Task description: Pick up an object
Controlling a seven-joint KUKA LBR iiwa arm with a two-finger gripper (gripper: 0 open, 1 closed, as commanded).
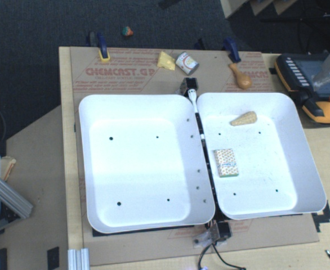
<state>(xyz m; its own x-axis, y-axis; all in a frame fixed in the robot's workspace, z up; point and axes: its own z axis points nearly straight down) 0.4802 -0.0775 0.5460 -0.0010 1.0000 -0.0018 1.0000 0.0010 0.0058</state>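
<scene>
Two white bins sit side by side mid-frame. The right bin [300, 151] holds a tan cone-shaped piece [243, 118] near its top and a small patterned box [227, 162] by its left wall, well apart. The left bin [92, 151] lies beside it. Above them, the brown board [125, 72] reads "CHEMCAST", bearing a yellow wedge [166, 61], a small carton [187, 63] and a wooden pear-shaped piece [240, 77].
</scene>
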